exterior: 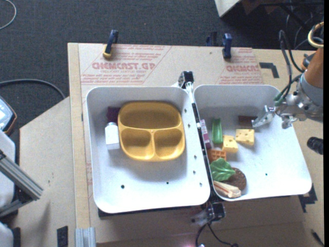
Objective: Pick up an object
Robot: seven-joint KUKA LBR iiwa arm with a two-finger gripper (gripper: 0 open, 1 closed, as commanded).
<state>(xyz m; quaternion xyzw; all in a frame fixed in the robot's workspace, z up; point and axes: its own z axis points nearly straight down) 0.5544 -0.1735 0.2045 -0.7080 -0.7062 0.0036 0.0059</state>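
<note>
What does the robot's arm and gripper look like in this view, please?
The arm is grey with an orange band above the wrist. Dark cables loop beside it. The gripper is pale grey metal, small and angular, with thin fingers.

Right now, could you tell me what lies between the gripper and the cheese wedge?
The camera view shows bare white bin floor between the gripper and cheese wedge.

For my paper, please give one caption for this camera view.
Gripper hovers over the right bin near cheese; yellow tray lies in the left bin.
</note>
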